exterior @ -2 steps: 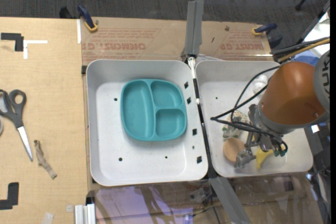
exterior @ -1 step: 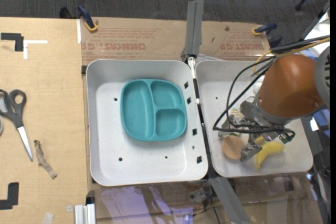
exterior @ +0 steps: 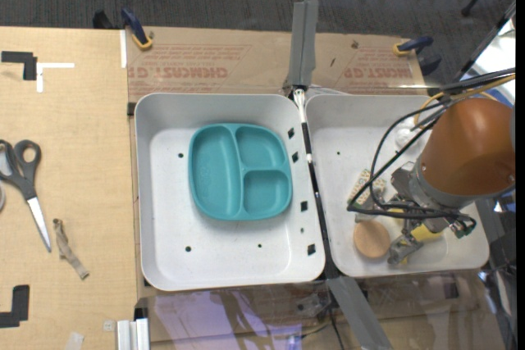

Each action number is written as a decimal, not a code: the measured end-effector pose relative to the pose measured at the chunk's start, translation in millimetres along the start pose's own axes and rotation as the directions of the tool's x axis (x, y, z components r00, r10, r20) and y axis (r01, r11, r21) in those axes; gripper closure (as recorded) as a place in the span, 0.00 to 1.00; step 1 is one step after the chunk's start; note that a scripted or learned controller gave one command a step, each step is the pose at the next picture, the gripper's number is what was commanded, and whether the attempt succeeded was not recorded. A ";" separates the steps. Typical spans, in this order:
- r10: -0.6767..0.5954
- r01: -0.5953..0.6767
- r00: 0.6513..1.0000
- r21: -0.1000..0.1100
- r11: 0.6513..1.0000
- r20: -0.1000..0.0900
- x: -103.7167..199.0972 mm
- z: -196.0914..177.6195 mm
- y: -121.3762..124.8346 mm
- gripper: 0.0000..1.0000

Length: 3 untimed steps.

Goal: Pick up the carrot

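Carrot (exterior: 425, 232) hidden mostly — long axis unclear — under end effector (exterior: 408, 246).

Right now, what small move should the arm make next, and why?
Probably raise the gripper slightly and look again. It sits low in the right bin, beside a tan round piece, and the arm hides whatever lies beneath it, so I cannot tell what it is over.

Bins (exterior: 156, 258): smooth white plastic, slight sheen. Divided plate (exterior: 240, 171): matt teal plastic. Desk (exterior: 66, 135): matt brown cardboard. Scissors (exterior: 31, 197): bright metal blades. Arm band (exterior: 472, 145): glossy orange.
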State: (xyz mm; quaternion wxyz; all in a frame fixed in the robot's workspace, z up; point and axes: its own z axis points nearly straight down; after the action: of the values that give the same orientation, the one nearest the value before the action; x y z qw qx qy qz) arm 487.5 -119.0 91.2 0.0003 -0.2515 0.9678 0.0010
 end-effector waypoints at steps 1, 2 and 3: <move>0.005 -0.005 1.000 -0.001 1.000 0.000 -12.9 0.3 22.8 0.00; 0.101 -0.101 0.995 0.000 0.995 0.001 -1.3 0.0 7.0 0.00; 0.162 -0.162 0.987 0.000 0.987 0.001 -19.1 0.0 20.8 0.00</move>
State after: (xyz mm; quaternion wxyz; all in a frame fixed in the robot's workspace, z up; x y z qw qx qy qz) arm 494.1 -91.6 91.3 0.0008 -0.1720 0.9851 0.0011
